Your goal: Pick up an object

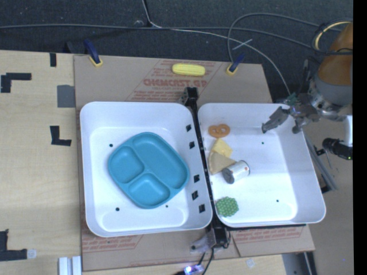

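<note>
fingers (284, 120) spread apart and empty over right bin's (298, 171) upper right corner, approach step; small can (236, 171) among items near left wall, calling for a leftward reach and descent.

blue tray (148, 169) | white bins (298, 211) | green ball (227, 206) | yellow banana (188, 70)

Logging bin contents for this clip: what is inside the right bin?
The right bin holds an orange piece, a yellow wedge, a small can and a green ball, all along its left side. What the wedge covers cannot be seen.
</note>
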Controlling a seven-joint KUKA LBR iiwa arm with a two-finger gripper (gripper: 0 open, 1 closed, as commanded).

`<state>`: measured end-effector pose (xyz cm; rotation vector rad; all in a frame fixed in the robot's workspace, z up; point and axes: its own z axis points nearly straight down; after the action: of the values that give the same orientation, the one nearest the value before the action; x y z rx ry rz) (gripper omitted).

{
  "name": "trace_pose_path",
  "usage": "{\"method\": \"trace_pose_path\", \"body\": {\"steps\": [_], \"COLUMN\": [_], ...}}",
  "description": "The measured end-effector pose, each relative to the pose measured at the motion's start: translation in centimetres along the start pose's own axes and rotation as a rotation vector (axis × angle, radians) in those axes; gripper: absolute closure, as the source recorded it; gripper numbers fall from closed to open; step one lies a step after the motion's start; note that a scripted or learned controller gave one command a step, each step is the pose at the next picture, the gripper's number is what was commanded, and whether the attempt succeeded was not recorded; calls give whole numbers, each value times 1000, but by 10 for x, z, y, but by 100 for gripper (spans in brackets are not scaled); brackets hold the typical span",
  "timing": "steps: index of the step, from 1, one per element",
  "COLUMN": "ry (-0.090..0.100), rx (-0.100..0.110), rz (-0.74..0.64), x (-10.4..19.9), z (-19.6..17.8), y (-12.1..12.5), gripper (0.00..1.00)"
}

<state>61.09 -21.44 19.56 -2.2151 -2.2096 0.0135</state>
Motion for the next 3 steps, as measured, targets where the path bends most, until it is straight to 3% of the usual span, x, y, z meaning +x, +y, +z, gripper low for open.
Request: {"method": "trace_pose_path", "body": {"steps": [1,3], "ry": [-3,-3], "rx": [-14,-10], "rz": [-4,-5], "x": [0,-6], "z": [-9,106], "y": [3,1], "gripper": [0,0]}}
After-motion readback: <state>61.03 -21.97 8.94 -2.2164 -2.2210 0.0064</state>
